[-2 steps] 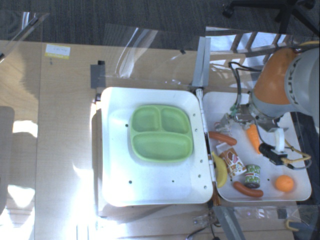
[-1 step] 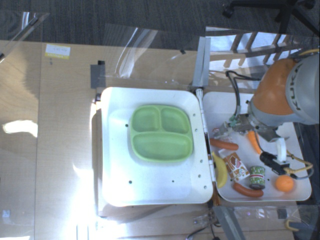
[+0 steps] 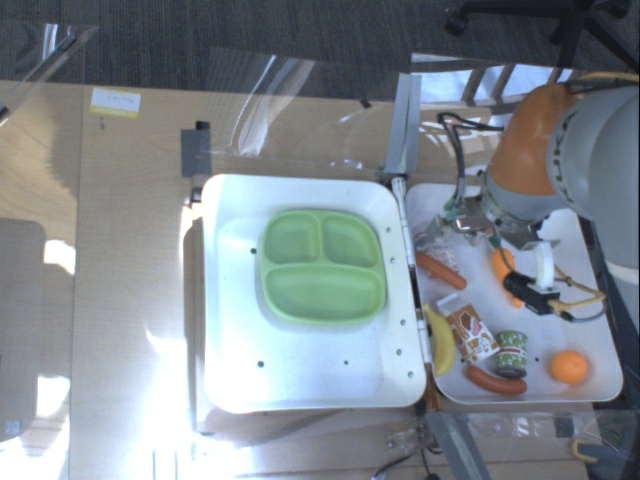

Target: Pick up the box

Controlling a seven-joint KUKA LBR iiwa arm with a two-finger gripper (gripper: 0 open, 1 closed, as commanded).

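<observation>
Worktop's shallow white bin point(image 3: 585, 253): we cannot read the small brown-and-white cardboard box point(image 3: 472, 334); the grey wrist point(image 3: 515, 203) masks the end effector point(image 3: 465, 223), grip state unclear.

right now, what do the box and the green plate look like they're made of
Box: likely printed cardboard with a matte finish, going by its flat faces, straight edges and brown, red and white print.
Plate: probably moulded plastic, smooth with a faint sheen, going by its even green colour and rounded compartment ridges.

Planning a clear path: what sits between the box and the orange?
A small green can stands between the box and the orange, in the camera view.
</observation>
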